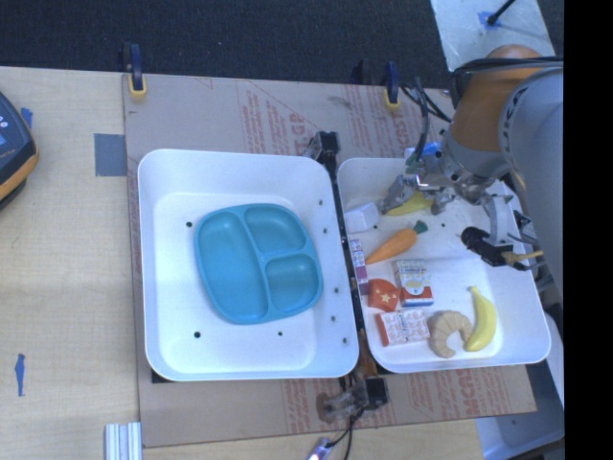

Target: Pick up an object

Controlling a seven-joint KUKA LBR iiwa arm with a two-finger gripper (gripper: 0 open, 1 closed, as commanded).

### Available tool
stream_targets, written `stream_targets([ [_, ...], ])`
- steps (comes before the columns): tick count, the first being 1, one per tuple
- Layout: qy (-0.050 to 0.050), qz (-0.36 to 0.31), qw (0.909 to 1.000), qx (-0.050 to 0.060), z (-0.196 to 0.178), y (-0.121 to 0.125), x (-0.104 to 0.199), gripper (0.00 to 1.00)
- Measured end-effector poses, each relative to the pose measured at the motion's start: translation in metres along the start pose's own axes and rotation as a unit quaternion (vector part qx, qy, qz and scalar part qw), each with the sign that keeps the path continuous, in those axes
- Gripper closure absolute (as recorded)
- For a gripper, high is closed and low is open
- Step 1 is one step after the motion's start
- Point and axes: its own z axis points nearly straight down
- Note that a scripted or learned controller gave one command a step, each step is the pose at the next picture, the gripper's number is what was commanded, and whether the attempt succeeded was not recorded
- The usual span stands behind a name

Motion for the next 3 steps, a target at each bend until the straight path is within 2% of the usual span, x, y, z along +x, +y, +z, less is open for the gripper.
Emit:
stream_targets([
  [1, 0.0, 0.001, 1.0, -0.001, 0.0, -0.047, 0.021, 0.0],
  [2, 0.0, 0.002, 1.0, 0.002, 0.001, -0.001, 0.031, 0.0],
  [3, -0.005, 0.003, 1.0, -0.004, -0.002, -0.024, 0.038, 0.0],
])
